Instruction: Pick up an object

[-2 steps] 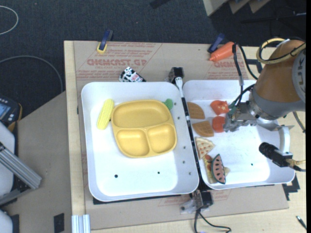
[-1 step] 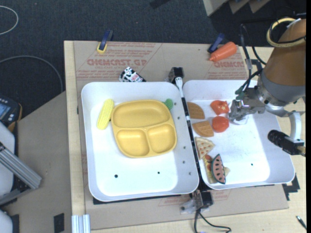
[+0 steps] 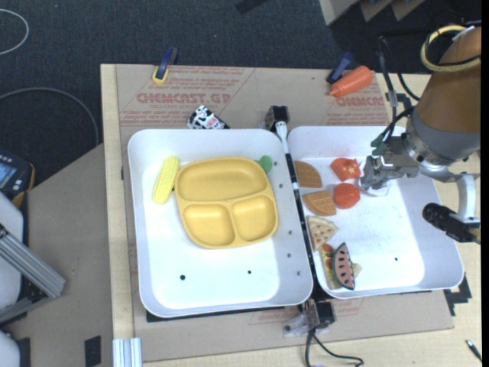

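Note:
My gripper [image 3: 376, 180] hangs low over the right bin [image 3: 412, 239], just right of two red pieces: a red pepper-like piece [image 3: 344, 167] and a round red tomato [image 3: 347, 196]. Left of these lie a brown bread-like piece [image 3: 308, 174] and an orange-brown wedge [image 3: 319, 202]. Nearer the front are a pizza slice [image 3: 322, 228] and a watermelon slice [image 3: 342, 266]. Nothing shows between the gripper's tips.
The left bin [image 3: 214, 289] holds a yellow divided plate [image 3: 227, 201], a corn cob [image 3: 165, 179] to its left and a small green item [image 3: 265, 163] at its far corner. An orange carrot [image 3: 351, 81] and a black-and-white toy [image 3: 205, 118] lie on the bench behind the bins.

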You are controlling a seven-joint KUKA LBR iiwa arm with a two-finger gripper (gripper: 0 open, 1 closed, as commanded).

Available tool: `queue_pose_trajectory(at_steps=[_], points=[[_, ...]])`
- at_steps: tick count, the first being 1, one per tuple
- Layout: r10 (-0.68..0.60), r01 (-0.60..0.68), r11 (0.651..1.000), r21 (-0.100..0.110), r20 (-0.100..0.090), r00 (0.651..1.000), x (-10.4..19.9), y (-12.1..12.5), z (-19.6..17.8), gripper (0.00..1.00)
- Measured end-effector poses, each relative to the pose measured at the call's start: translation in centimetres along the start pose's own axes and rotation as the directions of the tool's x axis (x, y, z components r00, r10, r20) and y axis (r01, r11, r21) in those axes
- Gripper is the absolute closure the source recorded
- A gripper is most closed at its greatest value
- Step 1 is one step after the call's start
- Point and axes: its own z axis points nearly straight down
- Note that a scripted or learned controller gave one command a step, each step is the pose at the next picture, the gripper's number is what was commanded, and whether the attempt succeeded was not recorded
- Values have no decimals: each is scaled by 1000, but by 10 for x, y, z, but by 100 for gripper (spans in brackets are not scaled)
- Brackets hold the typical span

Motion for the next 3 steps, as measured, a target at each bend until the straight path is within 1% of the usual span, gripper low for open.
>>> queue_pose_trajectory(at_steps=[1, 2, 3], points=[[-5, 5, 1000, -1, -1, 1000, 48, 21, -10, 100], [-5, 5, 1000, 0, -2, 1000, 93, 46, 2, 100], [1, -1, 1000, 6, -1, 1000, 89, 43, 7, 100]])
